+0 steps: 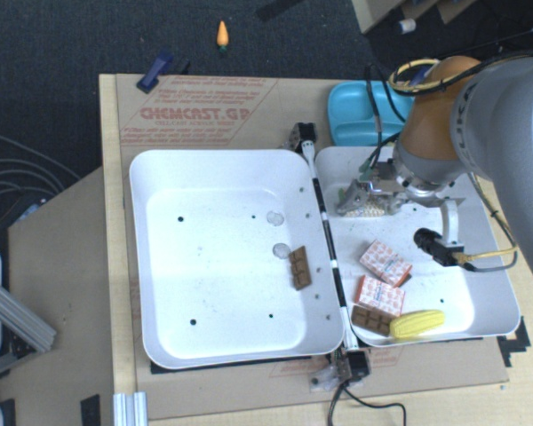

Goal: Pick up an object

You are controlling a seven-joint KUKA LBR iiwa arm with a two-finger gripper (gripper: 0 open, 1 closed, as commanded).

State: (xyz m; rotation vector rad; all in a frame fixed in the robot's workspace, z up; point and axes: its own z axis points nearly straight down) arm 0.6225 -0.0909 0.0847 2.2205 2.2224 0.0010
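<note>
We see the gripper (370,199) low in the far part of the right bin (489,304) (how open it is we cannot tell), so we should lower it squarely over the patterned packets (384,263) nearer us.

Dark carpeted floor (89,25), brown protective-paper-covered bench board (204,109), grey cables (18,185) at left, small orange object (222,34) on floor

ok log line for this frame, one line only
arm: over right bin | gripper: low at bin's far-left corner, grasp unclear | right bin: two patterned boxes, yellow corn | left bin: brown bar
</note>
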